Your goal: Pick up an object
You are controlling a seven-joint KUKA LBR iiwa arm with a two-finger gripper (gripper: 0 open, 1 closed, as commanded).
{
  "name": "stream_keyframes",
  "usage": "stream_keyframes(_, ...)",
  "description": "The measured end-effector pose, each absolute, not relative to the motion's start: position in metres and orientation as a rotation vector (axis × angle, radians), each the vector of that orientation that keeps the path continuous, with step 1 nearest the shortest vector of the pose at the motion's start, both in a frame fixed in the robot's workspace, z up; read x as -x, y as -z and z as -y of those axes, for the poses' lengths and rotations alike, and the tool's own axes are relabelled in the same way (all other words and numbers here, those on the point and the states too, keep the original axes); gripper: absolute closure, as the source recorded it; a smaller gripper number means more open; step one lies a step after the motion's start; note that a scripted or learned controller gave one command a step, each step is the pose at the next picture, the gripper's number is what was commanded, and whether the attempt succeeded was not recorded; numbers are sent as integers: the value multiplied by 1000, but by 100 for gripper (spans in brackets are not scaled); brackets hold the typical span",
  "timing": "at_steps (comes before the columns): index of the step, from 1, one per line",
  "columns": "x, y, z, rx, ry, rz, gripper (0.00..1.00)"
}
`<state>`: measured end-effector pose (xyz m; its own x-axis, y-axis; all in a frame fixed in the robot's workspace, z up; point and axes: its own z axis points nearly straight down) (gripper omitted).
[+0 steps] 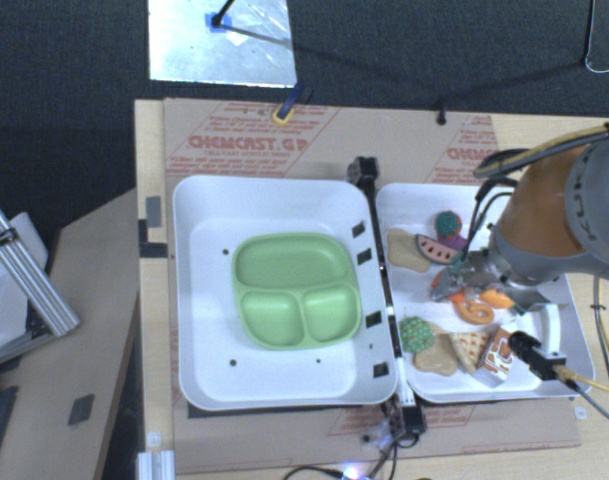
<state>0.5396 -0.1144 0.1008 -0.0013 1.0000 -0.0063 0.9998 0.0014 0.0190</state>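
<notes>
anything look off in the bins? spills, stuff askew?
Nothing stands out. The green tray lies flat in the left bin. The toy food sits loose inside the right bin, none over the rim. The end effector hangs over that pile.

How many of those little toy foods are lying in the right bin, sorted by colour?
Green: 2, a broccoli-like piece and a teal-topped one
Red watermelon slice: 1
Orange: 2
Tan: 3
Total: 8
</notes>
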Motion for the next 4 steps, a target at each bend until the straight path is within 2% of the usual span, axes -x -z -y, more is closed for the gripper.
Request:
stream_keyframes(1, -537, -162, 120, -2215, -4, -2222, 100)
stream_keyframes(2, -534, -209, 113, -2214, -5, -2223, 100)
stream_keyframes(3, -535, -225, 113, -2214, -3, -2224, 100)
stream_keyframes(4, -565, -233, 76, -2210, -5, -2229, 100)
